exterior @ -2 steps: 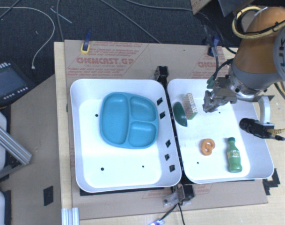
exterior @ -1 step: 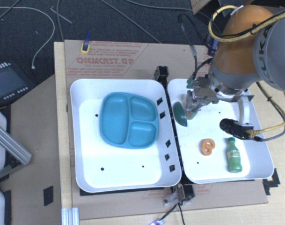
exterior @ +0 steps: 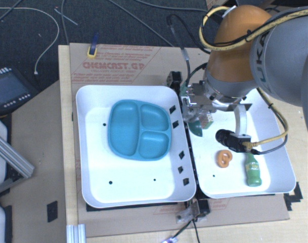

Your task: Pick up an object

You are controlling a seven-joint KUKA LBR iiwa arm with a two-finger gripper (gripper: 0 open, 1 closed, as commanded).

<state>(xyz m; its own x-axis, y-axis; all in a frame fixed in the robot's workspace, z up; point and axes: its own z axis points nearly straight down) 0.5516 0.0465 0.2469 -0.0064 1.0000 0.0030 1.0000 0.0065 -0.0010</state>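
Note:
My gripper (exterior: 196,116) hangs low over the left edge of the right bin (exterior: 275,135), under the orange wrist band. Directly beneath it, partly covered by it, is a small teal object (exterior: 196,129). I cannot make out whether the object is held. An orange ring-shaped piece (exterior: 224,159) lies on the bin floor to the lower right. A green bottle-shaped item (exterior: 253,172) lies just right of the ring, near the bin's front.
The left bin (exterior: 93,176) holds a blue divided plate (exterior: 139,129). A black cable fitting (exterior: 230,138) from the arm hangs over the right bin, above the orange ring. Cardboard (exterior: 113,62) lies behind the bins. The wall between the two bins runs right beside the gripper.

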